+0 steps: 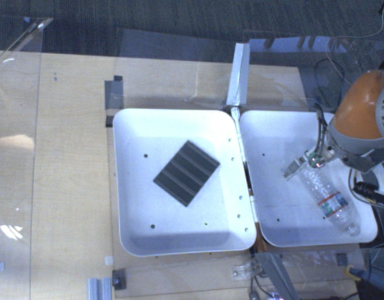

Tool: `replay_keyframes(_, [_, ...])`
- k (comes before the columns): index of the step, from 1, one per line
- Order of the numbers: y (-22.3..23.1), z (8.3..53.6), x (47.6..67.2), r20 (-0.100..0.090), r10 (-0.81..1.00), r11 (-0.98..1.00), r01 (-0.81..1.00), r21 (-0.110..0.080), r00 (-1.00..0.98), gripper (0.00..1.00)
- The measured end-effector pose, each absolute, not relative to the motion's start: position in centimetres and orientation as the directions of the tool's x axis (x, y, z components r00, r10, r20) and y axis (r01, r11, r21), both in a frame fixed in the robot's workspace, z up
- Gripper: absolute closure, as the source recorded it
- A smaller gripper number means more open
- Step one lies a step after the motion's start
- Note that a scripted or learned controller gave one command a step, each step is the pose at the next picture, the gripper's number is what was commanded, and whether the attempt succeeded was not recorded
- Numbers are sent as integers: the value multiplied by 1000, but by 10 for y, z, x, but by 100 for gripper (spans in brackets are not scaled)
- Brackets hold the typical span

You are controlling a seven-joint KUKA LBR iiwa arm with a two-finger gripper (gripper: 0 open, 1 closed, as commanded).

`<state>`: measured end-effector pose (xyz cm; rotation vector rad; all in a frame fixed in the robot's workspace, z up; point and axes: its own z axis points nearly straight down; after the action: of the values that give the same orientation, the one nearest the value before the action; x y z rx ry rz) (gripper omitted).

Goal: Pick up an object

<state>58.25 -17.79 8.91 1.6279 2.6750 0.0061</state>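
You cannot tell how the gripper is set; the clear bottle below it could roll or slip away.

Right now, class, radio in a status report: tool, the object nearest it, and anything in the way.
Tool low in right bin, at one end of clear plastic bottle. Bottle lying flat, grip unconfirmed. Dark ribbed panel in left bin, well clear.

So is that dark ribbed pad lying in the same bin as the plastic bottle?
No, the dark ribbed pad lies in the left bin, the plastic bottle in the right bin.
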Motion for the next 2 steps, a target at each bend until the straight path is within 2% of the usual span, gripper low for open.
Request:
replay_keyframes(1, [-193, 91, 544, -5, 886, 463, 886, 7, -463, 0])
replay_keyframes(2, [-204, 90, 523, -7, 926, 378, 926, 14, -378, 0])
